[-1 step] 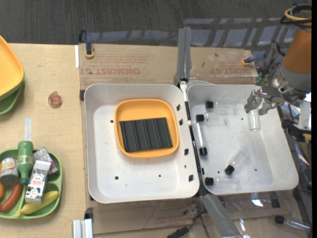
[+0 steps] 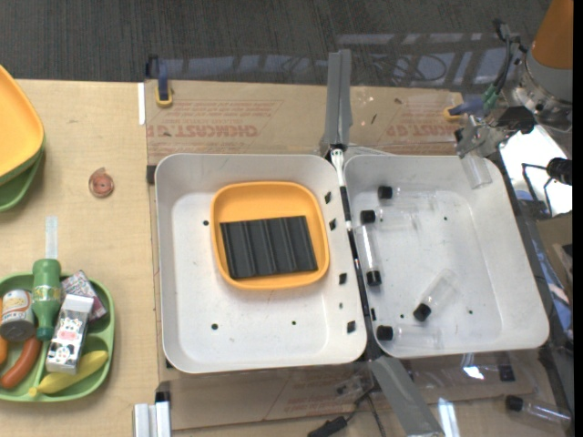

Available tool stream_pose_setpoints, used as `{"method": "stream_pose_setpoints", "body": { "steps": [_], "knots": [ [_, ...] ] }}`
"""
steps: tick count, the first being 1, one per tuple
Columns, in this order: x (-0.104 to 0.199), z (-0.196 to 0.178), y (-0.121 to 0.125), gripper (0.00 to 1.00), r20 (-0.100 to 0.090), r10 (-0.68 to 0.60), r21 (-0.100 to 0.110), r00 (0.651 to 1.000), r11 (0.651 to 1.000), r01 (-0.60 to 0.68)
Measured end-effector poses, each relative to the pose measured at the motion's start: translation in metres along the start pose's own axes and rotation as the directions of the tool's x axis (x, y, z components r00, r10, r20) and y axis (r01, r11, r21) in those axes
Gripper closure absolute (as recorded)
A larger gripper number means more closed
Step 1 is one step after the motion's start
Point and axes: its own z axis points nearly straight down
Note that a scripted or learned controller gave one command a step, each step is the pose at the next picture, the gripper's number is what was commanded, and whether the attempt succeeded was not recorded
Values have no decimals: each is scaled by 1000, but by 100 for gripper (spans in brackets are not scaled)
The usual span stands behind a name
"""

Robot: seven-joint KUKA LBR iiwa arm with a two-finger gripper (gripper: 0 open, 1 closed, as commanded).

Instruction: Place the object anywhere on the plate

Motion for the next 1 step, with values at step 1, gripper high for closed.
{"method": "stream_pose_setpoints", "body": {
  "steps": [1],
  "knots": [
    [-24,-26,-3,100,0,-48,0,999,999,48]
  ]
}}
